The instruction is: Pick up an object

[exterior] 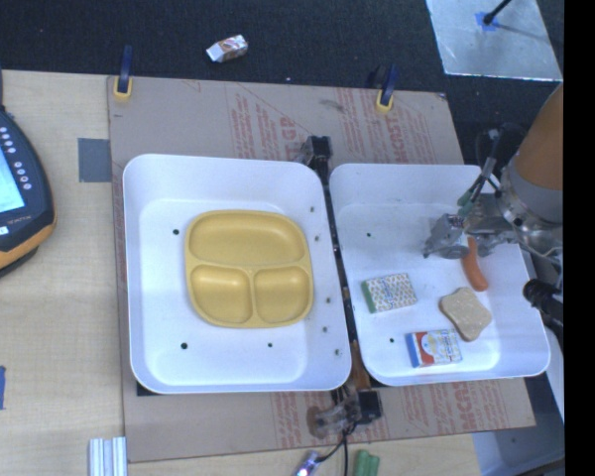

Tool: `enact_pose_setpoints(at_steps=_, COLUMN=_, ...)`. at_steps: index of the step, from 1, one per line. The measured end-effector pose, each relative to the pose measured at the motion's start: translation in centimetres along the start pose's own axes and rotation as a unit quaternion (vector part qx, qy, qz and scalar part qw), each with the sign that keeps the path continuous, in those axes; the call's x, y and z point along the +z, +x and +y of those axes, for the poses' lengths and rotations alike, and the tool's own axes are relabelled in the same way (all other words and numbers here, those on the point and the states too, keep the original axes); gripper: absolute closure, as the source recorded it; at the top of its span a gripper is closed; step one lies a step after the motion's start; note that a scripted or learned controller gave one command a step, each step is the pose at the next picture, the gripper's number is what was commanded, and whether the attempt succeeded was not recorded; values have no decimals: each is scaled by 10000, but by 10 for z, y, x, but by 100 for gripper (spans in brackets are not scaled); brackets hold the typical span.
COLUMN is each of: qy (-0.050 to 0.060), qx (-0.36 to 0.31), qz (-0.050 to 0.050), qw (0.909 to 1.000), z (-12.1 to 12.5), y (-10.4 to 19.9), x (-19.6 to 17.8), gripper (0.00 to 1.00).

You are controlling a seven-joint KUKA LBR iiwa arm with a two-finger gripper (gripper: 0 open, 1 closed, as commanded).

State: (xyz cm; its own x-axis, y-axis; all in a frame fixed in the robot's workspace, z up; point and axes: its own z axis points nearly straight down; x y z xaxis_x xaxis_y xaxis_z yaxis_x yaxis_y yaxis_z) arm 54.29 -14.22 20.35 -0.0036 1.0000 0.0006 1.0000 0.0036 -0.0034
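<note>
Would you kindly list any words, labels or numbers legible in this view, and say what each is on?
None can be quoted.
Cardboard sheet: repeated red print, too blurred to read.
Green patterned card: pattern, no legible text.
Red, white and blue packet: print too small to read.
Pendant: screen and buttons too blurred to read.
Wrapper on the dark floor: nothing readable.
</note>
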Motion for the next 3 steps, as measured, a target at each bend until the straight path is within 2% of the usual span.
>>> enact_pose_setpoints(at_steps=1, qy=4, qx=4, qz=-10, qw=10000, z=58, y=-71, x=85, gripper=0)
enact_pose_setpoints(at_steps=2, qy=2, qx=-11, qz=-5, qw=10000, z=-33, y=-70, x=112, gripper=0)
enact_pose_setpoints(at_steps=3, qy=-8, qx=-1, qz=-3, qw=10000, z=35, y=-70, x=111, gripper=0)
